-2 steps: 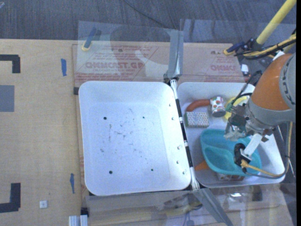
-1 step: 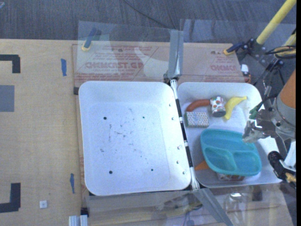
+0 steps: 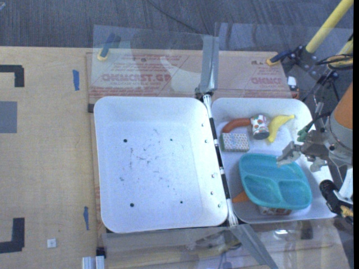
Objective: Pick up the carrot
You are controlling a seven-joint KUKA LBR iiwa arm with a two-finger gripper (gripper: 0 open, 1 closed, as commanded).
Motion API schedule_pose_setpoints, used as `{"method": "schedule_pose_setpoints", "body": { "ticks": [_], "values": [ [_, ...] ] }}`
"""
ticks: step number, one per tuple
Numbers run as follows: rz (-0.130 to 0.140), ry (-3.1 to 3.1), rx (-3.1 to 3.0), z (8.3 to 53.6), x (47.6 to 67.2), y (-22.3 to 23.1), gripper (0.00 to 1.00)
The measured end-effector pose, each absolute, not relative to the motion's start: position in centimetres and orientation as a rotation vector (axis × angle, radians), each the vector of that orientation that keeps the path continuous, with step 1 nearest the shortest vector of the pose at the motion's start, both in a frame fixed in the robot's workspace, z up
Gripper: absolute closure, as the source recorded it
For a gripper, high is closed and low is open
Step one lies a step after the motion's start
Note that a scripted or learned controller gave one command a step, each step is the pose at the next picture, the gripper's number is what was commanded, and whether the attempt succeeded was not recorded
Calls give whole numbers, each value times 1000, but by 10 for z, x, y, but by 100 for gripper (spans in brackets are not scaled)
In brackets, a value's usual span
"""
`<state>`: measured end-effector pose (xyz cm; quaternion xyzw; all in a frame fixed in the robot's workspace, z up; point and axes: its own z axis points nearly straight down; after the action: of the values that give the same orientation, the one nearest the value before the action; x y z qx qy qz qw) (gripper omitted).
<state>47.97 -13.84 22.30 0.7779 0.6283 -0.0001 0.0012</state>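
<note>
The carrot [image 3: 235, 124] is a short orange piece lying at the back left of the right bin [image 3: 305, 112], just behind a speckled sponge-like block [image 3: 234, 142]. My gripper [image 3: 288, 154] hangs over the right side of that bin, above the back edge of a teal divided tray [image 3: 275, 185], roughly a hand's width right of and in front of the carrot. It looks open, with nothing between its fingers.
A small can [image 3: 259, 126] and a yellow banana [image 3: 279, 125] lie right of the carrot. An orange bit [image 3: 240, 196] and a red-and-white item [image 3: 275, 210] peek from under the tray. The left bin [image 3: 112, 116] adjoins on the left.
</note>
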Motion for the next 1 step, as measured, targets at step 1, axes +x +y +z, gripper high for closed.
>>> {"method": "schedule_pose_setpoints", "body": {
  "ticks": [1],
  "values": [
    [0, 1710, 2633, 246, 480, -128, 0]
  ]
}}
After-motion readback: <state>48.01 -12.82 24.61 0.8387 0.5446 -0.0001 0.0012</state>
